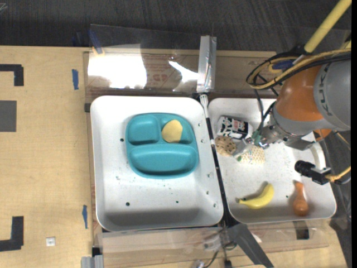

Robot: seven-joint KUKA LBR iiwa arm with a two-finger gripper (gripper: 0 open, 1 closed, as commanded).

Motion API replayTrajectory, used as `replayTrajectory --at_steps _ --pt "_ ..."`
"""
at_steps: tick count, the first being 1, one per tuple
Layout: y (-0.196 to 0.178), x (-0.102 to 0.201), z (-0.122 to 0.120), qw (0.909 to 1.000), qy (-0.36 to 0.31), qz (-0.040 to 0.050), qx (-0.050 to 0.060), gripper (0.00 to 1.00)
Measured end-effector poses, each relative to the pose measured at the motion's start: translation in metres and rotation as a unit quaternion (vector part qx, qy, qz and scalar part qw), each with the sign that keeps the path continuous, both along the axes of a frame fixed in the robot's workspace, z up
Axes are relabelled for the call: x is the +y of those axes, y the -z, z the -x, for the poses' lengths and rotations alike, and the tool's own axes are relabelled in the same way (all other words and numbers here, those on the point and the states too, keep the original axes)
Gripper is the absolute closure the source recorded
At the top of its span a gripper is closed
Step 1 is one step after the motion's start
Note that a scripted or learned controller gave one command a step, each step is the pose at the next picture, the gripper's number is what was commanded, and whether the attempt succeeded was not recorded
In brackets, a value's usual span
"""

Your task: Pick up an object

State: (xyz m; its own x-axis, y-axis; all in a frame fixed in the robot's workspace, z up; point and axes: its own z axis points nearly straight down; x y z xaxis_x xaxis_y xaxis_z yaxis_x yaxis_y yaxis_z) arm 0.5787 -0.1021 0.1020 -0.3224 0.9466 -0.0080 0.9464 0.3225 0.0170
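The tool (252,143) hung low in the right bin (323,208), over a speckled pale object (254,157) lying just at its six o'clock, with a cookie-like piece (225,145) at nine o'clock. Whether its fingers were apart or together could not be told. The banana (257,196), long axis roughly eight-to-two o'clock, lay farther off at six.

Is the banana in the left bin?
No, the banana lies in the right bin, near its front edge.
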Motion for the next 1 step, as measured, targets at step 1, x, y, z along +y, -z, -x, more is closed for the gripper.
replayTrajectory --at_steps 1 --pt "0.0037 -0.0001 0.0056 0.9994 0.035 0.0002 -0.008 0.0"
